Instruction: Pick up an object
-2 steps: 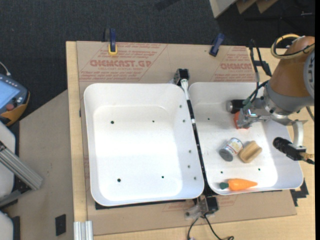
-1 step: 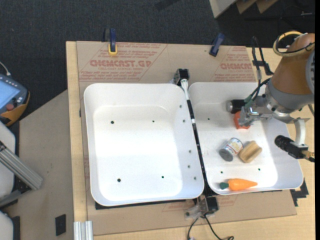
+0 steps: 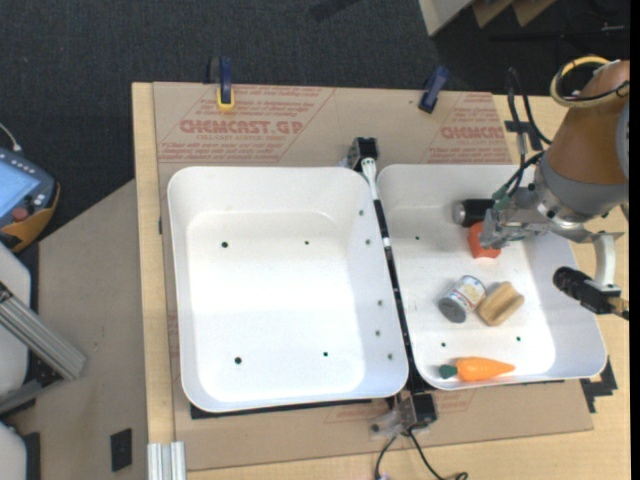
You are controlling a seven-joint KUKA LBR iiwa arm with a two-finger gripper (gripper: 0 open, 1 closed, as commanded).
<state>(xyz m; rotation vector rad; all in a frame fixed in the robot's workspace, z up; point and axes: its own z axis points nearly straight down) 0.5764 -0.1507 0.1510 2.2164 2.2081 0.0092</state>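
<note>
From the camera above the bench, the right bin (image 3: 560,360) serves as the landmark; the arm (image 3: 590,138), grey with an orange band, comes in over that bin's far right corner; its gripper (image 3: 497,230) sits low over the bin's far half, just above a small orange-red object (image 3: 486,245); that object lies directly under the fingertips and touches or nearly touches them; whether the fingers are apart, together or closed on it cannot be told, since the wrist body hides them; a dark cylindrical part (image 3: 470,211) juts out beside the gripper toward the bin's middle divider.

Nearer the bin's centre lies a small tin can (image 3: 461,299) on its side, its round end facing the front; just beside it, on the side toward the bin's right wall, rests a tan block (image 3: 500,304), tilted, the two touching or almost so; along the bin's near wall lies an orange carrot (image 3: 478,369) with a green stub at the end toward the divider, well apart from the can.

The left bin (image 3: 190,218) stands against the right bin's left wall; both rest on a brown board (image 3: 300,118) with red lettering; two blue clamps (image 3: 224,78) grip the board's far edge.
</note>
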